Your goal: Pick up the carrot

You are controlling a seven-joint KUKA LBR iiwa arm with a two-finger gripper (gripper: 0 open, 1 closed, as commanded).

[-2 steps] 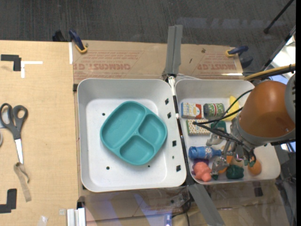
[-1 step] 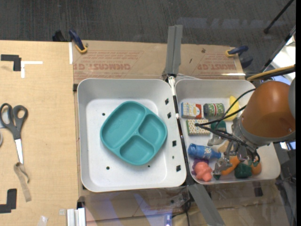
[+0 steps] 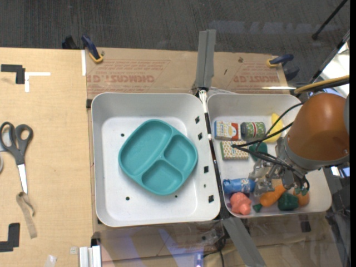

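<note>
The carrot [image 3: 268,198] is a small orange piece with a green tip, lying near the front edge of the right bin [image 3: 289,100]. My gripper [image 3: 272,178] hangs just above and behind it, low over the bin's front part, and its metal parts and cables overlap the toys there. The arm's orange band [image 3: 322,128] covers the bin's right side. I see nothing lifted off the bin floor.
Around the carrot lie a pink toy [image 3: 240,203], a blue packet [image 3: 238,185], a dark green toy [image 3: 287,203] and another orange piece [image 3: 303,199]. Small boxes and a can [image 3: 253,129] sit at the back. The left bin [image 3: 105,166] holds a teal divided plate [image 3: 158,156].
</note>
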